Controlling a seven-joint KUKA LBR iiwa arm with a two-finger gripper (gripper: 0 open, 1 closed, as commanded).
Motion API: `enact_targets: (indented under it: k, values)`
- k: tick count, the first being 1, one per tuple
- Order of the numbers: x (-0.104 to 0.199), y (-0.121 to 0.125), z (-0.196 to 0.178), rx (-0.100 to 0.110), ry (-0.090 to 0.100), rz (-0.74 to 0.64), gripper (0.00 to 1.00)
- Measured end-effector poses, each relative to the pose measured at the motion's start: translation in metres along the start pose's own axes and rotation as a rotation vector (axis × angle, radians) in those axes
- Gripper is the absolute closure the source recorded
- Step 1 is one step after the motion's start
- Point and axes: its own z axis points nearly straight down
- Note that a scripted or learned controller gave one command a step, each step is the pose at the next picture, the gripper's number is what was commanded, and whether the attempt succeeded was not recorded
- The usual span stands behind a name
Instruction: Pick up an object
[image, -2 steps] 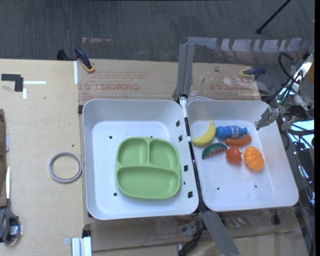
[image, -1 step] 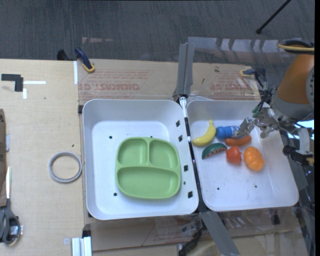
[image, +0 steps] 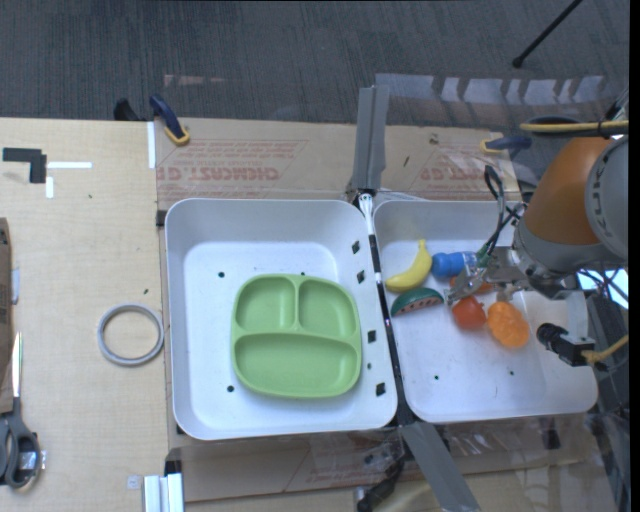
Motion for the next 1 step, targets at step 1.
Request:
enact_targets:
  k: [1]
  values:
    - [-0.0015,0.0,-0.0094,0.0,0.0,0.005,1.0]
